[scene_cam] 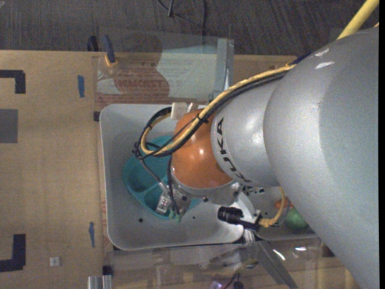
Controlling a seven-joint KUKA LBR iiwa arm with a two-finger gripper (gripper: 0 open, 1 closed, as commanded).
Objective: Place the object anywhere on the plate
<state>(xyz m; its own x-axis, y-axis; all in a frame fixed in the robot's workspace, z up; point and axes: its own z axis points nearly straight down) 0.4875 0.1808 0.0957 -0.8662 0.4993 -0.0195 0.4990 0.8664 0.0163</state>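
A teal plate (pixel 141 179) lies in the left white bin (pixel 114 161); the arm covers its right half. My arm's orange band (pixel 195 155) hangs right above the plate, and the gripper (pixel 165 205) reaches down over the plate's lower right part. The wrist hides most of the gripper. A green object (pixel 295 220) shows at the lower right, beside the arm, partly covered by it. I cannot make out anything held over the plate.
A clear plastic wall (pixel 162 71) stands behind the bin. Yellow and black cables (pixel 150 134) loop from the wrist over the bin's back part. Bare bin floor (pixel 138 227) lies in front of the plate. The wooden bench (pixel 48 161) stretches to the left.
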